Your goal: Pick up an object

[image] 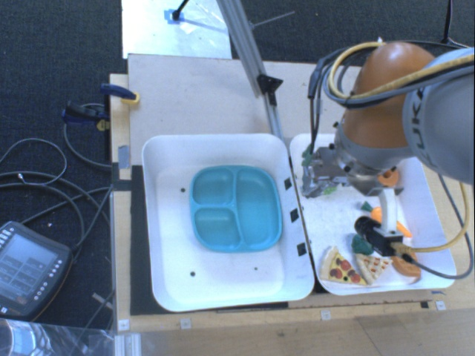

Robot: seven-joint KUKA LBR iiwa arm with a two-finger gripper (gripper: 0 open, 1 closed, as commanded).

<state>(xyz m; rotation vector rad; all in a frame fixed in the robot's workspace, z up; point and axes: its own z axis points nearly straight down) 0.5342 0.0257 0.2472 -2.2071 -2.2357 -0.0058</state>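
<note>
My gripper hangs low over the left part of the right bin, close to the wall between the two bins. The grey arm with its orange band covers the bin's back half. Toy food lies at the bin's front: a pizza slice, a second wedge beside it, an orange carrot-like piece, a dark green piece and a brown piece. These lie to the right of and nearer than the gripper. Nothing is visibly held.
The left bin holds a blue divided plate. A slanted metal pole crosses the bench at the back. Cables and a handheld pendant lie on the floor at the left.
</note>
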